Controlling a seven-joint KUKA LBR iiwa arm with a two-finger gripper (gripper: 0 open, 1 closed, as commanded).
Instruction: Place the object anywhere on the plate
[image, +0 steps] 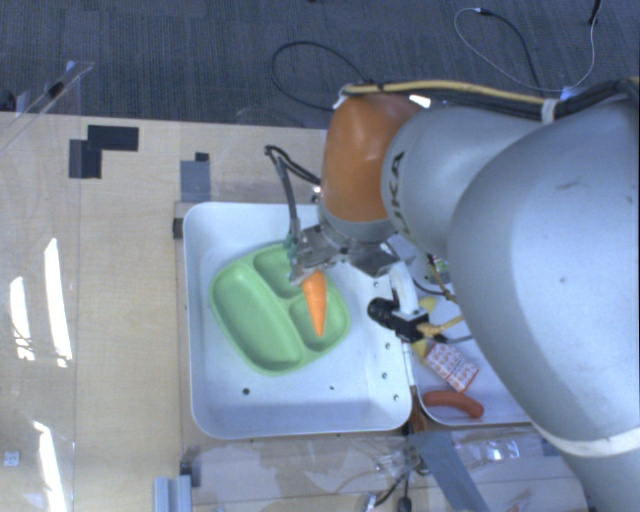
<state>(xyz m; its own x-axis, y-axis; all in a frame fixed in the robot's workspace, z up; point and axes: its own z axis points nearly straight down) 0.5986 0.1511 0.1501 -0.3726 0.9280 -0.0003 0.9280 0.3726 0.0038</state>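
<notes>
One carrot (315, 303) hangs over the green plate (262, 318), clamped in the hand (308, 268).

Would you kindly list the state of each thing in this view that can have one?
carrot: lying on the plate, top end right at the gripper
green plate: flat in the left bin, right way up
gripper: low over the plate at the carrot's top
left bin: holds the plate
hot dog: lying in the right bin
packet: lying in the right bin
</notes>
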